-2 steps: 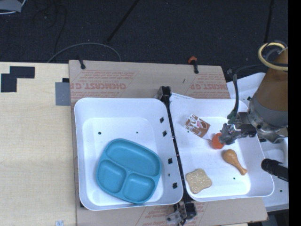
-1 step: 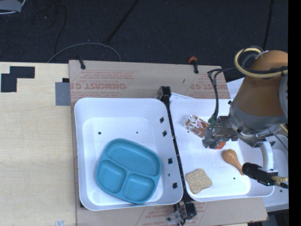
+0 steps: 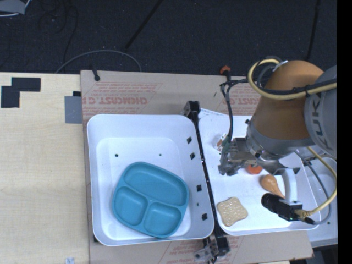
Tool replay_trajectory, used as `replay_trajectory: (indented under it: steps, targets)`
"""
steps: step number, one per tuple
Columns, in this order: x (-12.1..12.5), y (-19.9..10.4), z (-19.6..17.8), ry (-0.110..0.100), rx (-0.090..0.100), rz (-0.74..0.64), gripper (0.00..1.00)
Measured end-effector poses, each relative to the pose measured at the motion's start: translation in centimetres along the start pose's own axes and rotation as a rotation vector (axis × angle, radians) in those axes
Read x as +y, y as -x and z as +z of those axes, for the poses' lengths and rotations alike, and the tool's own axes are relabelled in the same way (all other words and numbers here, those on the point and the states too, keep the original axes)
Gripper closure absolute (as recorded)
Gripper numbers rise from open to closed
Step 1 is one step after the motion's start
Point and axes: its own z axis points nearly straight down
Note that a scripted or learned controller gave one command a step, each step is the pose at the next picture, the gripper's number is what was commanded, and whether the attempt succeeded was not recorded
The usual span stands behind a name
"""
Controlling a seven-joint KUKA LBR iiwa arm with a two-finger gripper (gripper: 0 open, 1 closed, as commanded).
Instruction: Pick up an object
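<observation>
Surface (image 3: 38, 164): pale wood bearing two white bins side by side
Left bin (image 3: 102, 131): holds a blue divided plate (image 3: 149, 199)
Right bin (image 3: 242, 227): toast slice (image 3: 231, 210) near front; orange object (image 3: 271, 183) beside arm
Gripper (image 3: 230, 166): low in right bin; finger state cannot be told

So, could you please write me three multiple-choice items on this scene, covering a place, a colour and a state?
1. Where does the divided plate lie?
A. left bin
B. right bin
C. on the bench

2. What colour is the plate?
A. red
B. blue
C. green

3. How does the slice of toast lie in the right bin?
A. flat on the floor
B. propped on its edge
C. on the plate

Answers: 1 A, it rests on the floor of the left bin. 2 B, it is plainly blue. 3 A, its broad face points up, below the claw.
</observation>
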Motion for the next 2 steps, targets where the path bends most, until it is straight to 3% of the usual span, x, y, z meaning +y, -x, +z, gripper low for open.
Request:
replay_trajectory:
  steps: [1,2]
  targets:
    - [1.0,-5.2,1.8,-0.003,0.0,0.0,1.0]
    - [0.5,-10.0,2.0,-0.001,0.0,-0.001,1.0]
